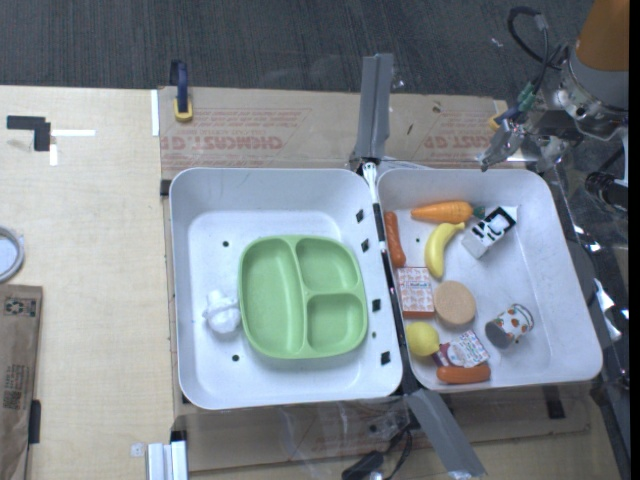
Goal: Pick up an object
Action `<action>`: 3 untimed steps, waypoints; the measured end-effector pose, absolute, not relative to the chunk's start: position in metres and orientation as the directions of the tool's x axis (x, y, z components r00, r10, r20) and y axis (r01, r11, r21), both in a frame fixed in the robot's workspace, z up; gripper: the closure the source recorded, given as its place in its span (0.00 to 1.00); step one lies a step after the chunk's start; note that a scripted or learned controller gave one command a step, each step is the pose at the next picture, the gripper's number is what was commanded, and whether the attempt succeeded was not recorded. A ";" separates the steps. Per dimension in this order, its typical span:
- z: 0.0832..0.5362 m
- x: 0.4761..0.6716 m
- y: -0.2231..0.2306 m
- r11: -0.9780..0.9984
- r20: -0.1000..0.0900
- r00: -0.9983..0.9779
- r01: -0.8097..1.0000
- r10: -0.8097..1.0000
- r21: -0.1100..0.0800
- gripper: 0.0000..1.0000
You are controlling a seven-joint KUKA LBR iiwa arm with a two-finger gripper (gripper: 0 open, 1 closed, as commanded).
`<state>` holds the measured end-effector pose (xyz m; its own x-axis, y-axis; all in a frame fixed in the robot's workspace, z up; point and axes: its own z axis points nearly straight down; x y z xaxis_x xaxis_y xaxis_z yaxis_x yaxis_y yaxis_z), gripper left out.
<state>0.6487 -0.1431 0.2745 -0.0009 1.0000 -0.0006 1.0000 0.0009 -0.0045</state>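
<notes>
Hovering beyond the right bin (560, 268), the gripper (515, 133), jaws' state untellable, risks snagging two toys, since the banana (438, 249) lies touching the carrot (442, 211) near that bin's middle.

In the right bin (560, 268) we note a loose cluster of objects: an orange carrot (442, 211) lying flat near the far wall, a yellow banana (438, 248) just beside it, and a small black-and-white carton (490, 229) tilted to the banana's right. A tan round disc (454, 304) sits mid-bin; a lemon (422, 339) lies near the front wall.
</notes>
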 end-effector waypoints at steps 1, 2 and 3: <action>0.142 0.649 -0.115 0.226 0.001 -0.226 0.974 0.974 -0.003 0.00; 0.090 0.616 -0.104 0.261 0.001 -0.261 0.965 0.965 -0.003 0.00; 0.098 0.616 -0.107 0.254 0.002 -0.254 0.967 0.967 -0.005 1.00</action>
